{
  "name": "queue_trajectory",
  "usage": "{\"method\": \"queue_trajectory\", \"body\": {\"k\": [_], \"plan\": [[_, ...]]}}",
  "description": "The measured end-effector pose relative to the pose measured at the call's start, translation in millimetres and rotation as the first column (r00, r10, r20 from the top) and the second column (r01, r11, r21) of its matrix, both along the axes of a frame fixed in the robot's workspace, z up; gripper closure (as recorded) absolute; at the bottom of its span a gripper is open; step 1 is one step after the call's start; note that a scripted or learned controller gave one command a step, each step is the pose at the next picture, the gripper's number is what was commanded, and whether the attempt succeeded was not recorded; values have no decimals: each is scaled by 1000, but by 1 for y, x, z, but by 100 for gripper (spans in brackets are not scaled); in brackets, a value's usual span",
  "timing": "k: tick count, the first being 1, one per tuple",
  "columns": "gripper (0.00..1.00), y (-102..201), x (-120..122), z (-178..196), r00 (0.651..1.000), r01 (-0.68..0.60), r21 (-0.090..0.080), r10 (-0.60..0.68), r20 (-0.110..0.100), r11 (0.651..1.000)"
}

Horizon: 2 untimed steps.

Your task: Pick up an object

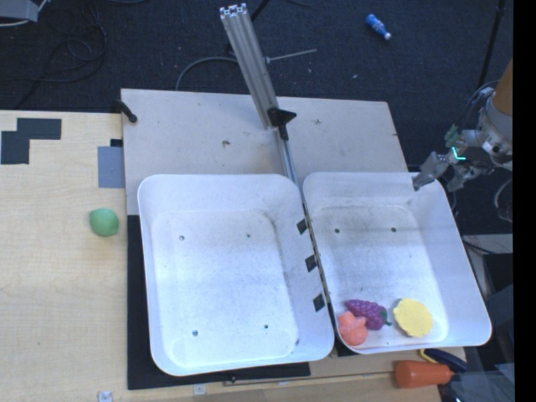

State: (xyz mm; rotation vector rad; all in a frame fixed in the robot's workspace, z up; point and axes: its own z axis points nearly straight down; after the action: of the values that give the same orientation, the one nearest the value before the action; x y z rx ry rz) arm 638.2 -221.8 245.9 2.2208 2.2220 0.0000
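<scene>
White right bin [435, 249] holds three toys [366, 312], possibly fruit shapes.

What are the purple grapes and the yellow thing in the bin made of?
The grapes look like moulded plastic or rubber: bumpy, evenly purple, slightly glossy. The yellow thing looks like smooth plastic or foam with a matte, even colour. Both are small here, so that is a guess. The bin looks like hard white plastic.
</scene>
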Motion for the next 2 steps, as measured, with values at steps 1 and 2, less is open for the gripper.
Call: {"method": "queue_trajectory", "body": {"k": [1, 2], "plan": [[0, 0, 0, 0, 1000, 0, 0, 0, 0, 1000], [0, 5, -1, -63, 1000, -1, 1, 1, -5, 1000]]}}
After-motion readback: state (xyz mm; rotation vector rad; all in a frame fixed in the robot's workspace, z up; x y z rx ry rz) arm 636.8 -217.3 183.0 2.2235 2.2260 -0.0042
